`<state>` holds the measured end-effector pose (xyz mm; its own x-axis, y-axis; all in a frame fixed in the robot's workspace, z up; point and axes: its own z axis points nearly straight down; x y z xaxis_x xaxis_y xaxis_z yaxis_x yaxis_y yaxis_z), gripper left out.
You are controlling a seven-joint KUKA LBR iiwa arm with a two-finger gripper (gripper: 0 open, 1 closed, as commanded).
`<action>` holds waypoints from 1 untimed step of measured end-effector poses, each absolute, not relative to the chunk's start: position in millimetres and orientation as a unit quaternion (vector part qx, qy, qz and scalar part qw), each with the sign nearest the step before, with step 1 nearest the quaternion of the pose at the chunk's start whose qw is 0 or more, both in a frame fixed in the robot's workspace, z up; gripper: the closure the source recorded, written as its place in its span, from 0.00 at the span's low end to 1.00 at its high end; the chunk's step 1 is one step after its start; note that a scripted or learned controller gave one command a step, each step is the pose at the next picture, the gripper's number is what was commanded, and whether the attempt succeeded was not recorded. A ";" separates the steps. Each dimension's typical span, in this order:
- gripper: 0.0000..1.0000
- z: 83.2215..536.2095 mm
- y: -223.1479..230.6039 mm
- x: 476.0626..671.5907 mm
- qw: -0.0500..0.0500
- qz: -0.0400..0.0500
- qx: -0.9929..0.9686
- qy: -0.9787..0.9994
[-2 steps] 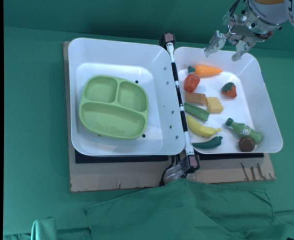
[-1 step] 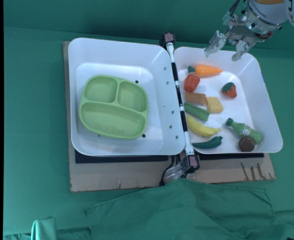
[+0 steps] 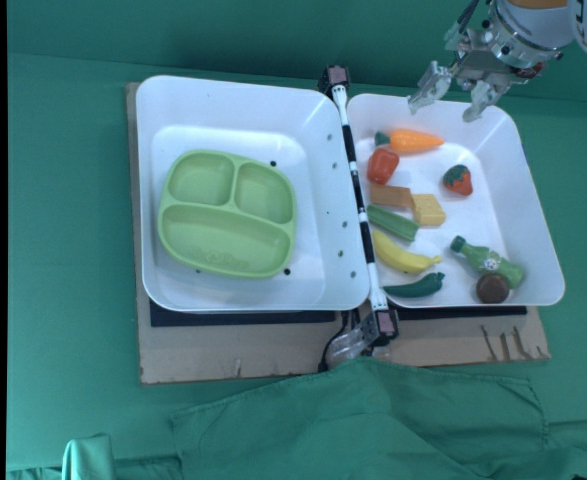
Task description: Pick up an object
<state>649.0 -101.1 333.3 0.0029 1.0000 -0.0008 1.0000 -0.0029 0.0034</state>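
Observation:
My gripper [image 3: 451,96] hangs open above the far edge of the right bin [image 3: 533,208], nothing between its fingers. Below it lies an orange carrot [image 3: 413,140]. Further in the bin are a red pepper [image 3: 382,165], a strawberry [image 3: 458,179], a brown block [image 3: 392,197] touching a yellow cheese block [image 3: 429,210], a green cucumber [image 3: 392,222], a yellow banana [image 3: 405,257], a dark green chilli [image 3: 415,287], a green bottle [image 3: 485,260] and a brown round piece [image 3: 491,288].
The left bin [image 3: 313,128] holds a light green divided plate [image 3: 229,213]. A black-and-white hinge bar [image 3: 358,198] runs between the bins. Both bins sit on a cardboard sheet [image 3: 243,353]; green cloth [image 3: 373,428] is bunched at the front.

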 end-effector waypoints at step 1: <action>0.00 333.3 -101.1 649.0 0.002 0.001 0.708 0.706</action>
